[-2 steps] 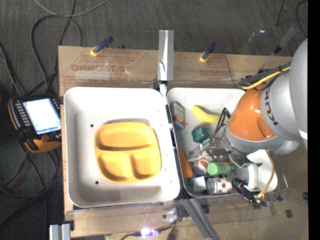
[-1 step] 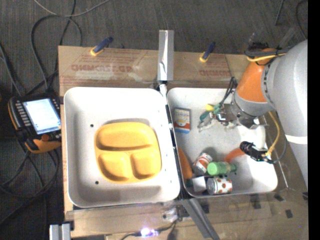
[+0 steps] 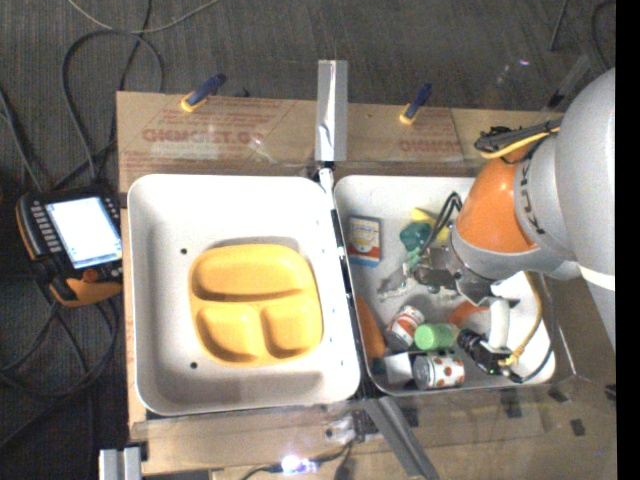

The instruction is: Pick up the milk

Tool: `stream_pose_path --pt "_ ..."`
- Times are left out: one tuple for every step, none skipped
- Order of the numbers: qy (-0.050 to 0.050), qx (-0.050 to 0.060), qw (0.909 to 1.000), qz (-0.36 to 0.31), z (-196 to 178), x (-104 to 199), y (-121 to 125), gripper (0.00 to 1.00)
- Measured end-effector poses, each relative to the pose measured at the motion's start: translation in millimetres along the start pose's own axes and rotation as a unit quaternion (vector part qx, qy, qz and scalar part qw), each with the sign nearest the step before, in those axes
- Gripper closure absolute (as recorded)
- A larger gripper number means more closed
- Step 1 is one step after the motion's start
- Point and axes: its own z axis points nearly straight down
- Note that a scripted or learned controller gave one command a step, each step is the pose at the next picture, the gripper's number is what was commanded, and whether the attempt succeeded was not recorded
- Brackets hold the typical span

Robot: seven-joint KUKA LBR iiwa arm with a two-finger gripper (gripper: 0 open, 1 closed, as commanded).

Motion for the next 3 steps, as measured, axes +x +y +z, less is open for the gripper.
stream_pose_path --pt "0.001 0.000 0.9952 -0.098 0 -20 8 0.00" --pt "-0.001 -0.002 0.9969 -0.079 0 12 17 0.00" --pt "-0.001 -0.003 0.9946 -0.104 -1 5 -48 0.00"
